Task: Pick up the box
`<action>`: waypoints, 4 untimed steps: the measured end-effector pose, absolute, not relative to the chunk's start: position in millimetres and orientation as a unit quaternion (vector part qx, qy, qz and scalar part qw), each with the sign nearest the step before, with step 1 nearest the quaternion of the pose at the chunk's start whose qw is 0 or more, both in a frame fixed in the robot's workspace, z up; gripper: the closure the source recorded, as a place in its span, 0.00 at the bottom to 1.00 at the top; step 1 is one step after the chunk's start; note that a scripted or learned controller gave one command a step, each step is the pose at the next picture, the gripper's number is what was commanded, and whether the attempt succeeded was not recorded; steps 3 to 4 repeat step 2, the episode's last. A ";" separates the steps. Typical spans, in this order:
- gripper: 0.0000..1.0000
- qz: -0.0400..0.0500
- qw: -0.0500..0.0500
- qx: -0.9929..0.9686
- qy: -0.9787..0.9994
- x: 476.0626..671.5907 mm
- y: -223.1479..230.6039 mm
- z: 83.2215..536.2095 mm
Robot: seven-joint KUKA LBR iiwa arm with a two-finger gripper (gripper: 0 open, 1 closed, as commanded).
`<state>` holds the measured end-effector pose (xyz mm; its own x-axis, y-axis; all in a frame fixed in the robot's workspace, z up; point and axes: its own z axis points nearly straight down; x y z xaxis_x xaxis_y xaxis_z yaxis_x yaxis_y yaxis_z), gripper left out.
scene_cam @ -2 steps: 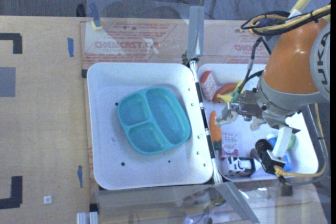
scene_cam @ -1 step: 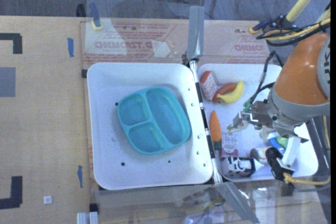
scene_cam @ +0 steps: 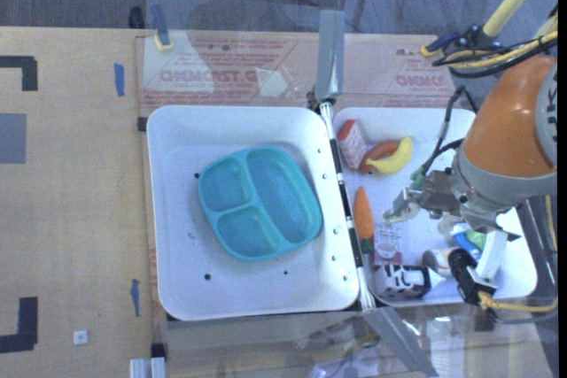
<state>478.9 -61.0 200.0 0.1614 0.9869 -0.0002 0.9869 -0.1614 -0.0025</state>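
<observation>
The box (scene_cam: pixel 352 142) is a small red and white carton. It lies in the far left corner of the right bin (scene_cam: pixel 523 279), close to the divider. My gripper (scene_cam: pixel 406 199) hovers over the middle of that bin, to the right of the box and nearer the camera, apart from it. It stands open with nothing between its fingers. The orange-banded arm (scene_cam: pixel 509 133) covers the right part of the bin.
A yellow and red banana-like toy (scene_cam: pixel 392 157) lies right beside the box. An orange carrot (scene_cam: pixel 363 213), a small bottle (scene_cam: pixel 387 240) and a black and white item (scene_cam: pixel 406 278) lie nearer. The left bin (scene_cam: pixel 173 146) holds a blue divided plate (scene_cam: pixel 259 202).
</observation>
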 end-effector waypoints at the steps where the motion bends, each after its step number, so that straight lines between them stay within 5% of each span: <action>1: 0.00 0.000 -0.001 -0.686 -0.728 501.0 -51.5 200.5; 2: 0.00 0.000 0.001 -0.641 -0.768 497.2 1.7 190.1; 4: 0.00 0.000 0.001 -0.641 -0.768 497.2 1.7 190.1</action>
